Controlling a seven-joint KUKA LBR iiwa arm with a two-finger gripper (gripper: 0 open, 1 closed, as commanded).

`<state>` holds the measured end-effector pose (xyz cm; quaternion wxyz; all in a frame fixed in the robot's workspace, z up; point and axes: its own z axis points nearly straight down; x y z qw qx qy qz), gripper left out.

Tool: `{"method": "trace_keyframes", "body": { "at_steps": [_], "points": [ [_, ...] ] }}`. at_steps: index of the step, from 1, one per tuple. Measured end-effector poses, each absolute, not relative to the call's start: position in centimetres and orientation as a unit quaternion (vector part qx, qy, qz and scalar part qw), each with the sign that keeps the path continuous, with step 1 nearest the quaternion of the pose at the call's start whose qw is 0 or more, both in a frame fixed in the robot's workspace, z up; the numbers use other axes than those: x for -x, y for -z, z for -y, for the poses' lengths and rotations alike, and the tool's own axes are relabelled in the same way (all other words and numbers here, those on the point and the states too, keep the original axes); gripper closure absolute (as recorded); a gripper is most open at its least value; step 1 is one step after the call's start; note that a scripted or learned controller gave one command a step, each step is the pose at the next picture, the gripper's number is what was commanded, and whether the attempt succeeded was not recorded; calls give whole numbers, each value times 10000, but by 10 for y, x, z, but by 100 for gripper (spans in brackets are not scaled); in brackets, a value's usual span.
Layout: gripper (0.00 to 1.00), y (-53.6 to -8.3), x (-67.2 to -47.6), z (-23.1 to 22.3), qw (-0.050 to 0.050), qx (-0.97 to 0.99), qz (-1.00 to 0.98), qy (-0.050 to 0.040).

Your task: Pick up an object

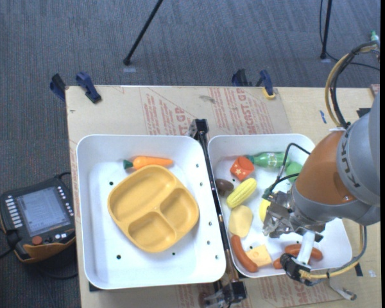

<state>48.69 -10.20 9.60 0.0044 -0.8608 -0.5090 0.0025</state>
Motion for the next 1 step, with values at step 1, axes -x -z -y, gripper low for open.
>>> {"method": "trace_keyframes", "body": {
  "at_steps": [1],
  "points": [
    [100, -331, -511, 84, 7, 8297, 5582, -5]
  ]
}}
